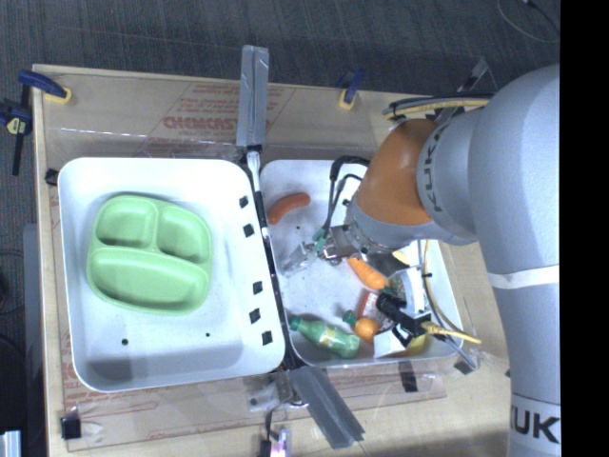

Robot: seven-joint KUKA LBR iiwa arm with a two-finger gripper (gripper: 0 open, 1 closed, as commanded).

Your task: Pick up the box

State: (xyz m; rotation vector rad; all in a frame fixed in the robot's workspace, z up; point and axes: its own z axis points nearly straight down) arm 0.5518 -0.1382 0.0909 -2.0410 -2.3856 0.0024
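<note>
Probably light, stiff card, the box (pixel 395 343) lay partly under the arm (pixel 409 188); grasping across its narrow sides seemed best. Whether the gripper (pixel 319 246) was open couldn't be told.

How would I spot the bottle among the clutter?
Look in the white bin beneath the arm, not the one with the green tray. Along its near wall lies the bottle, on its side. It is the only green thing there; the small thing beside it is orange.
</note>
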